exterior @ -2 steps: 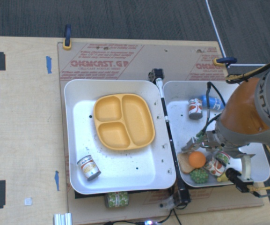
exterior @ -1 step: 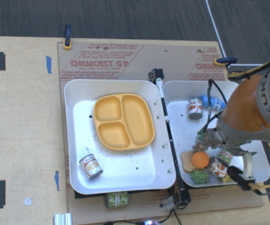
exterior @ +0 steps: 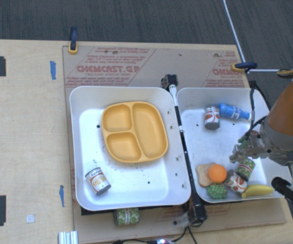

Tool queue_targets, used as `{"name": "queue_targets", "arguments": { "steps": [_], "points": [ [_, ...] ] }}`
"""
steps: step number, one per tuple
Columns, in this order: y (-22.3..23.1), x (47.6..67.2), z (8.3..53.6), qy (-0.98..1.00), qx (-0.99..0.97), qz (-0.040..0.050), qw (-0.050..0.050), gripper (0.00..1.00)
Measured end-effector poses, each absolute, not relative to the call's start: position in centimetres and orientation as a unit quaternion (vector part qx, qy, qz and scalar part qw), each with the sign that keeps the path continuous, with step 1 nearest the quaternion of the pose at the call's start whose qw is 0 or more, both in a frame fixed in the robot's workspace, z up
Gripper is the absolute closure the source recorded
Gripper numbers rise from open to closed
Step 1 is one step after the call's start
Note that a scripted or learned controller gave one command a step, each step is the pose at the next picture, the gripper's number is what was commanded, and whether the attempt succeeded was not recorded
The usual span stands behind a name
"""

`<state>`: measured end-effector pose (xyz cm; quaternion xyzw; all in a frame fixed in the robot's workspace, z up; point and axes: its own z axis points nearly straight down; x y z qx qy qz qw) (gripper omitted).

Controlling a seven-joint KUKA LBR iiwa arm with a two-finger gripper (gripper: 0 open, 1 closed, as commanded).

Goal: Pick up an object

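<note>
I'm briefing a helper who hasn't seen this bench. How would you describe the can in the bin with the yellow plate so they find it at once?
Start at the left white bin, the one holding the yellow divided plate. Look below the plate's lower left corner, toward the bin's near left corner: a small can lies tilted there. It sits apart from the plate, with silver ends and an orange-and-white label.

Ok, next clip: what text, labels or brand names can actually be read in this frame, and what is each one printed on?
"CHEMCAST GP": red print on the brown board under the bins, upper left; the last letters are my best reading.
The same red print at the board's upper right: cut off by the right bin, unreadable.
Small red lines above it: too small.
Labels on the tin in the left bin and the tin by the blue bottle: blurred.
</note>
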<state>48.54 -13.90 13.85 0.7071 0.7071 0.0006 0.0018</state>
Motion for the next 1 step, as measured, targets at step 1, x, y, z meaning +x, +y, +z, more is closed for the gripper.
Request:
{"name": "queue_targets", "arguments": {
  "steps": [1],
  "points": [
    [-20.2,47.98,15.85,0.707,0.707,0.0001,0.002,1.0]
  ]
}}
